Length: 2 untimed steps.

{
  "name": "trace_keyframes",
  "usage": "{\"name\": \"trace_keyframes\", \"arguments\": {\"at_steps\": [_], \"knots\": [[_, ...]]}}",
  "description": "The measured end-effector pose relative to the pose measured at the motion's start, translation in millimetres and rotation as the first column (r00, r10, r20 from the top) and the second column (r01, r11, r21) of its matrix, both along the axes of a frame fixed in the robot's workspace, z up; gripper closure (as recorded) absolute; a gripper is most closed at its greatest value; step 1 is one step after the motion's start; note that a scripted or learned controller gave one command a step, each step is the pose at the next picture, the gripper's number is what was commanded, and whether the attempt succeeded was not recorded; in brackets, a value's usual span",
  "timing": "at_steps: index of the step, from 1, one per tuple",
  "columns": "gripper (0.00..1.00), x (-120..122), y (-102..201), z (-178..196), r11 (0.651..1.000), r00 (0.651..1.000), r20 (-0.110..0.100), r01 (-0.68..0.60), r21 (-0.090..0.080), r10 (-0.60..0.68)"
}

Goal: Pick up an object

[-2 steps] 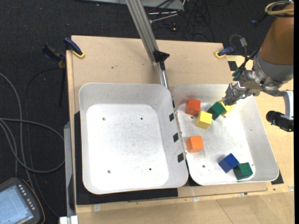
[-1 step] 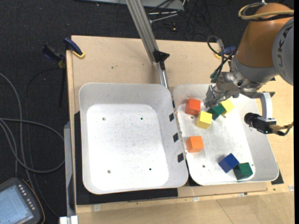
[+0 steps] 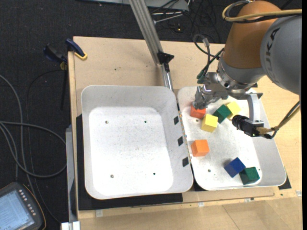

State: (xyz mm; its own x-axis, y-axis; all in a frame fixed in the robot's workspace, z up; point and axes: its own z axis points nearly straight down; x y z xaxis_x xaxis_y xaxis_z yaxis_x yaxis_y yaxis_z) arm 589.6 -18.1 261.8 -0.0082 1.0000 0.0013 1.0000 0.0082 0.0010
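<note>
White plastic makes up both shallow bins on the pale wooden bench (image 3: pixel 120 56). In the camera view, the left bin (image 3: pixel 91 128) shows a speckled floor with a raised rim all round, so its whole interior is open room. The right bin (image 3: pixel 273 174) carries every block, and its left rim runs just beside the left bin's right rim, with small black clips along that seam.

Grey arm with its orange band (image 3: pixel 247 28) comes in from 3 o'clock and bends down over the right bin's 11 o'clock corner. The gripper (image 3: pixel 201 103) hangs right over a red-orange block (image 3: pixel 197 112) that lies close to the bin's left rim; I cannot tell how its fingers are set or whether they touch the block.

At 4 o'clock from that block sits a yellow block (image 3: pixel 209 122), touching or nearly touching a green block (image 3: pixel 222 113), with another yellow block (image 3: pixel 233 108) just behind it at 1 o'clock. An orange block (image 3: pixel 200 147) lies alone toward the bin's left edge, with bare floor around it. Near the 5 o'clock corner a blue block (image 3: pixel 234 166) and a dark green block (image 3: pixel 249 175) sit side by side, close to the lower rim. A slanted metal pole (image 3: pixel 144 23) crosses the bench at 12 o'clock.
</note>
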Motion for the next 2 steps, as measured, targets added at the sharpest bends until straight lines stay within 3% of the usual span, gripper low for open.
{"name": "trace_keyframes", "arguments": {"at_steps": [2], "knots": [[1.00,30.3,89.2,-6.0,1.000,1.000,0.002,0.001,0.000,-0.001]]}}
